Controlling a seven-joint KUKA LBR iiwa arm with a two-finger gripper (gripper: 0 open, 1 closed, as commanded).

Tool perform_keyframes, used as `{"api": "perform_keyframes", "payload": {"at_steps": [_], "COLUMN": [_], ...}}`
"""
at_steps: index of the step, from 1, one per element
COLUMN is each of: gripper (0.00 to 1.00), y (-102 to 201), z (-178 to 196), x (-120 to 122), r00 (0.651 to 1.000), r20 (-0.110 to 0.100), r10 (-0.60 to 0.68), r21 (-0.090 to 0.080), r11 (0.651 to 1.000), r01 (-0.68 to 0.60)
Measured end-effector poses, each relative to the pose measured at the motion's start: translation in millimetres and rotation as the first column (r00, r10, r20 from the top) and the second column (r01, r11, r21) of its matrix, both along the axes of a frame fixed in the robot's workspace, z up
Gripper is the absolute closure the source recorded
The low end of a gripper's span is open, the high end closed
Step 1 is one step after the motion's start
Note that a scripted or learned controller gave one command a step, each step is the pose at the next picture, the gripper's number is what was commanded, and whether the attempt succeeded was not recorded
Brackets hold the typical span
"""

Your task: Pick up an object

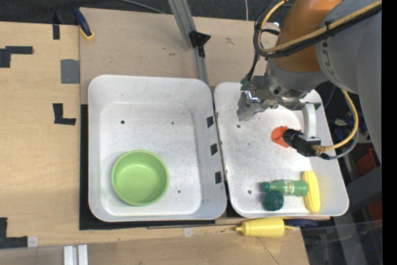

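Up near the far left corner of the right bin (329,198), the gripper (247,110) hangs over bare white floor; its dark metal fingers blur into one shape, so I cannot tell how they stand, and nothing shows between them. Behind it the wrist is a tangle of grey casing and yellow-black cables; the orange band (304,25) bulges above, and the grey arm (360,46) runs off the right edge, covering the bin's far right corner.

Just to the gripper's right, near the bin's middle, lies a small orange-red object (280,135), partly covered by a black fitting on the wrist; its shape is hard to read. Along the near edge of this bin a green bottle (284,188) lies on its side; a dark green lump (272,200) touches it on the near side, too blurred to name; a yellow object (311,190) lies against the bottle's right end, close to the near right corner.

Outside the bin, on the bench just beyond its near edge, lies a yellow bottle (263,228).

The left bin (149,96) carries a green bowl (140,177) upright near its near left corner; a grey pole (180,3) slants across the far bench, cut off at the top.
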State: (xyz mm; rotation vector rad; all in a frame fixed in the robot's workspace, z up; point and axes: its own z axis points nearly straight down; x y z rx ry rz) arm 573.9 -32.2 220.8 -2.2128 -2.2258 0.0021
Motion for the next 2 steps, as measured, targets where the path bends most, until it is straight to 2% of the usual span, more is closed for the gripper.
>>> {"api": "perform_keyframes", "payload": {"at_steps": [2], "gripper": [1.00], "y": [118.7], "z": [11.9], "x": [9.7], "r00": [1.000], "r20": [0.002], "r10": [0.003], "r21": [0.001], "r11": [1.000], "r01": [-0.003]}}
